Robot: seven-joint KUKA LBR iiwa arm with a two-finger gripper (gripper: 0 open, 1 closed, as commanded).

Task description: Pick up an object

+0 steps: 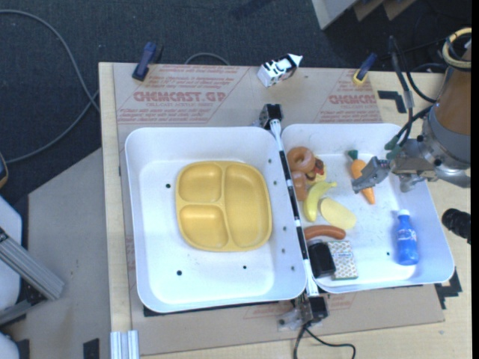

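Fingers [372, 173] hang over the carrot [364, 179] in the right bin [438, 264]; their spread cannot be told.
Carrot lies directly beneath them, long axis running up-down, green top toward the far rim.

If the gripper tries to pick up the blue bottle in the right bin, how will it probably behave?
The blue bottle lies on its side on the right bin, so a nudge would probably make it roll on its rounded body. It looks like smooth plastic, so the fingers may slip unless they close across its width. It seems small, probably light.
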